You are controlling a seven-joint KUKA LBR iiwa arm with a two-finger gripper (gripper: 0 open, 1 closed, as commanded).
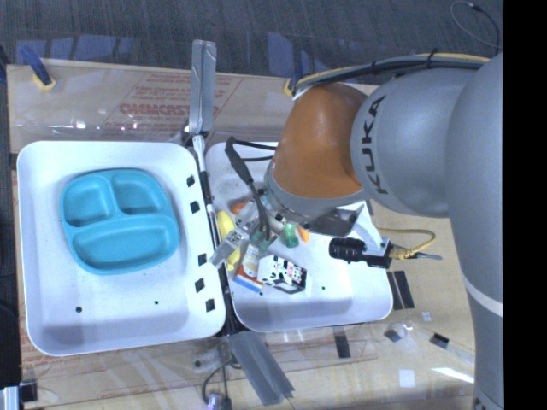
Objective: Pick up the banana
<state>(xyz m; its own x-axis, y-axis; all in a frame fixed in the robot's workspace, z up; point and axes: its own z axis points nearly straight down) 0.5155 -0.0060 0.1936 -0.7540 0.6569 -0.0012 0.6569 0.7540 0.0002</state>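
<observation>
Yellow and curved, the banana lies at the left edge of the right shallow white bin, just beside the divider, amid small clutter including a black-and-white patterned card. Low over that clutter is the metal two-finger gripper; its state I cannot tell. A turquoise compartment tray lies in the left white bin.
</observation>
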